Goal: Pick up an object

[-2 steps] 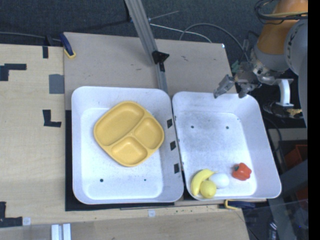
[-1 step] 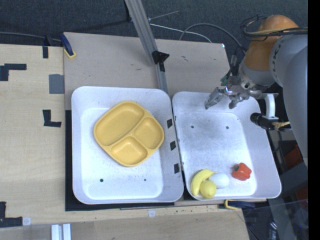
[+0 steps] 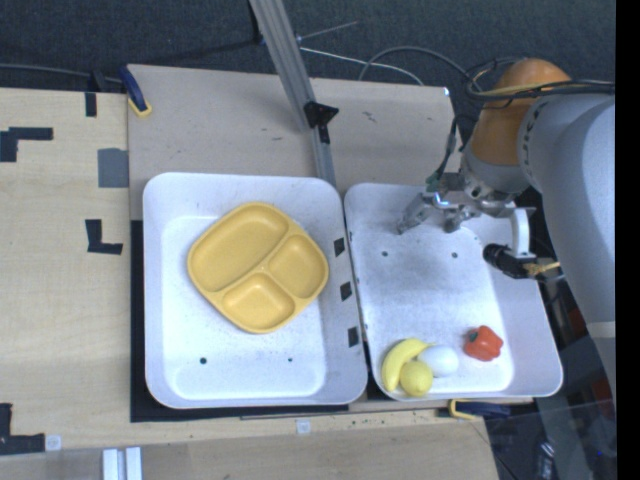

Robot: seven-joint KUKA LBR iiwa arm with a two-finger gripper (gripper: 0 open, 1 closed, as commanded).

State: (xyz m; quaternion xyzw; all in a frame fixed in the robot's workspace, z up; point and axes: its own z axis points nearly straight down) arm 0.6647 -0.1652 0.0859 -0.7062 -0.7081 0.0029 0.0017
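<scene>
My gripper (image 3: pixel 432 218) hangs over the far end of the right bin (image 3: pixel 430 278), its two fingers spread apart with nothing between them. At that bin's near end lie a yellow banana (image 3: pixel 398 359), a yellow lemon-like fruit (image 3: pixel 417 378), a white egg-shaped object (image 3: pixel 440 360) and a red pepper (image 3: pixel 483 343). They cluster well below the gripper in the view. The orange wrist band (image 3: pixel 505 108) sits above and to the right of the fingers.
The left bin (image 3: pixel 165 298) holds a yellow three-compartment plate (image 3: pixel 257 266). A metal pole (image 3: pixel 290 63) slants down to the gap between the bins. The grey arm (image 3: pixel 585 198) covers the right side. Black cable loops lie behind the right bin.
</scene>
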